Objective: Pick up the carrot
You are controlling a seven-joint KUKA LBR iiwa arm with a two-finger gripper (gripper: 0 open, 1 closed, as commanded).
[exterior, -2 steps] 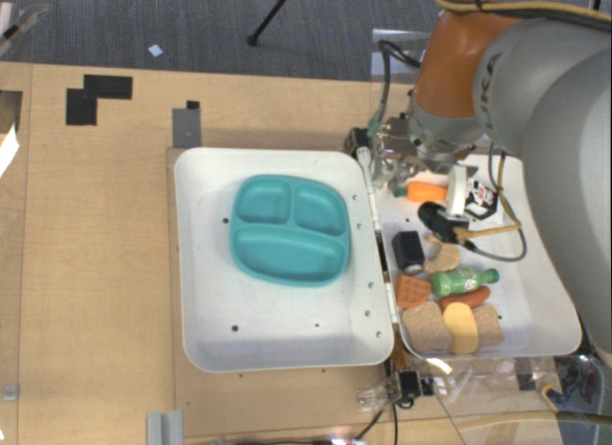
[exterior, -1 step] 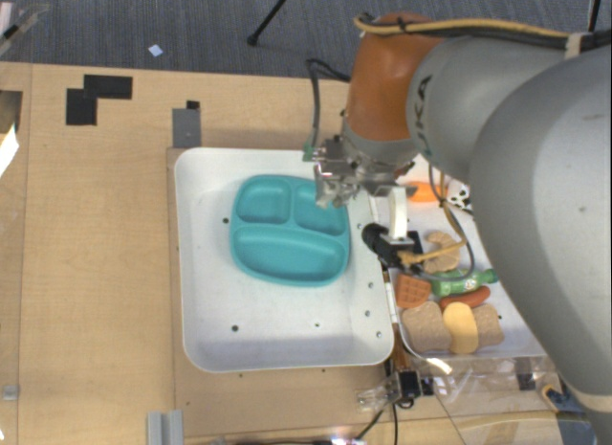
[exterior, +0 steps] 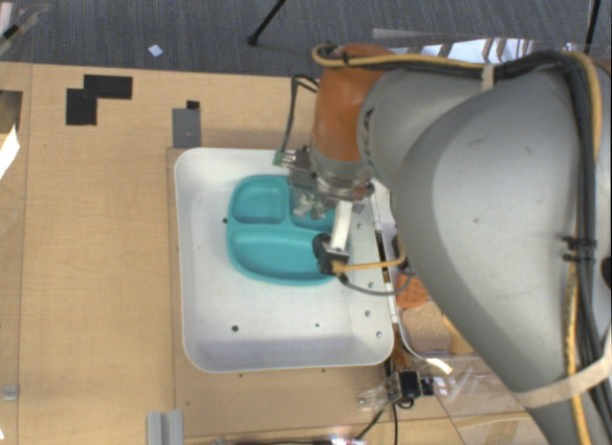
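A small orange patch, likely the carrot (exterior: 413, 292), peeks out in the right bin just past the left bin's right wall; the arm hides most of it. My gripper (exterior: 309, 210) hangs over the left bin, above the right edge of a teal divided tray (exterior: 268, 247), to the upper left of the orange patch. Nothing shows in the gripper.
The teal tray lies in the upper middle of the left white bin (exterior: 206, 271). The grey arm body covers nearly all of the right bin. Black markers (exterior: 96, 97) sit on the wooden bench at the back left. Bare white floor fills the left bin's front half.
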